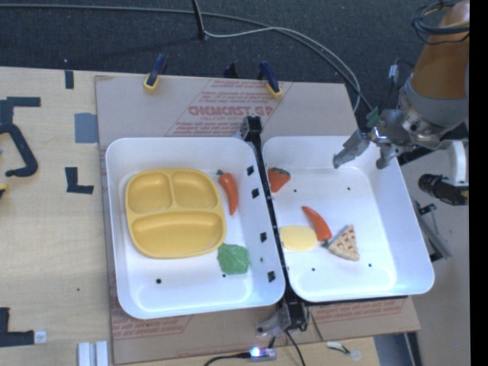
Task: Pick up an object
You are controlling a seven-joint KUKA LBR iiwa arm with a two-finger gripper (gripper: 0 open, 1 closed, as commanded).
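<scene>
A: Pepper (316, 222), the long red one, lay nearest the middle of the right bin (396, 204), well apart from the gripper (366, 149), which hung over that bin's upper right corner with nothing between its fingers, spread apart.

B: So the approach was the whole job?

A: I'd judge so. It had to travel down-left, turn to span the pepper's narrow width, and close across the middle, clear of the pizza slice (345, 244) just beside its lower end and the yellow piece (298, 239) on the other side.

B: Easier choices?

A: The tomato (278, 178) sat against the divider (263, 204), awkward for fingers. The left bin (122, 280) held a tray (176, 212), a carrot (228, 191) and lettuce (233, 258).

B: Anything unclear?

A: The fingertips were small and blurred; the arm (442, 59) ran off the frame.
</scene>
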